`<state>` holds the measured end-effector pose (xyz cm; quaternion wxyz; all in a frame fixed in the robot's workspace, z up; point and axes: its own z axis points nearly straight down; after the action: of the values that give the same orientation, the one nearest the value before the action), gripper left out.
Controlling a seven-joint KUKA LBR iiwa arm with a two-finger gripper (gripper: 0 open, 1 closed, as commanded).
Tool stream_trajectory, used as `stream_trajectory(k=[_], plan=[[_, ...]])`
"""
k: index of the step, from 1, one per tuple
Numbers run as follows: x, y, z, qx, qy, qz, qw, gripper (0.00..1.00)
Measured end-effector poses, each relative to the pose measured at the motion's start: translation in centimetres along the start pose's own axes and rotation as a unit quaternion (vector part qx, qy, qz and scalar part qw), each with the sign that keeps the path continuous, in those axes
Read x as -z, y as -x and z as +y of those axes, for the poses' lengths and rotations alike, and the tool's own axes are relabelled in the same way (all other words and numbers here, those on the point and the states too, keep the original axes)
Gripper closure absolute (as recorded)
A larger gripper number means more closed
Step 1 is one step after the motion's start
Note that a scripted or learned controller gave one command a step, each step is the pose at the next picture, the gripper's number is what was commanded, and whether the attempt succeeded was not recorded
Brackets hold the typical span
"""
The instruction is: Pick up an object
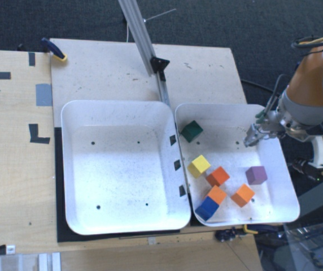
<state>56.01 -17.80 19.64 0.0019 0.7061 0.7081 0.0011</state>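
1. Camera view, table [110, 66]: pale board at centre frame, carrying two shallow white bins side by side.
2. Left bin [71, 168]: centre-left of frame; bare floor with dark specks.
3. Right bin [288, 202]: centre-right of frame; holds all the blocks.
4. Green block [192, 131]: upper left of the right bin, apart from the rest.
5. Yellow block [200, 165]: mid-left of the bin, just beside the upper orange block [218, 176].
6. Lower orange block [217, 195], touching the blue block [207, 208] at the bin's lower-left corner.
7. Third orange block [243, 195]: lower middle; purple block [256, 175] just above and right of it.
8. Arm [308, 92]: grey with orange band, entering from the right edge.
9. Claw [253, 137]: low over the right bin's upper right area. Whether it is spread or closed cannot be told; nothing shows gripped.
10. Key relation, as a judgement: the purple block is the nearest candidate, lying directly below the claw in the frame; the green block sits well to its left. A short move toward the frame's bottom would reach purple first.
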Motion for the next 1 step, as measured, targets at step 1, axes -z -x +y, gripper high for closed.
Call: stream_trajectory(k=[1], plan=[[3.90, -0.03, 0.12, 0.000, 0.000, 0.000, 1.0000, 1.00]])
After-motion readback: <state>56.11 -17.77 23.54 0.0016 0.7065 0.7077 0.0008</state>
